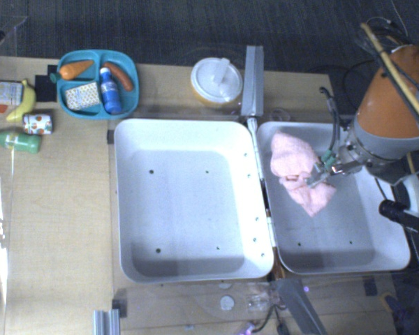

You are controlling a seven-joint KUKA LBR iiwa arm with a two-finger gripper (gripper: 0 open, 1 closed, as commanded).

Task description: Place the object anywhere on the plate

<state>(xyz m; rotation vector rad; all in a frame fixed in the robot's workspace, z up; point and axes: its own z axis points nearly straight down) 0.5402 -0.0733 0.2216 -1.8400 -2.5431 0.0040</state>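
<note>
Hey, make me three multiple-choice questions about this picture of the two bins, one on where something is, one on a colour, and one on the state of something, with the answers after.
1. Where does the pink cloth lie?
A. In the left bin
B. In the right bin
C. On the bench beside the blue tray

2. What colour is the divided tray at the upper left of the bench?
A. Blue
B. Red
C. Black

3. How does the round white lid stand to the bins?
A. It lies inside the left bin
B. It lies under the cloth
C. It rests on the bench above the left bin, outside both

Answers:
1. B, the cloth is bunched in the upper left part of the right bin, with the gripper at its right edge.
2. A, the tray with toy food in it is bright blue.
3. C, the lid sits beyond the left bin's far rim.
</note>
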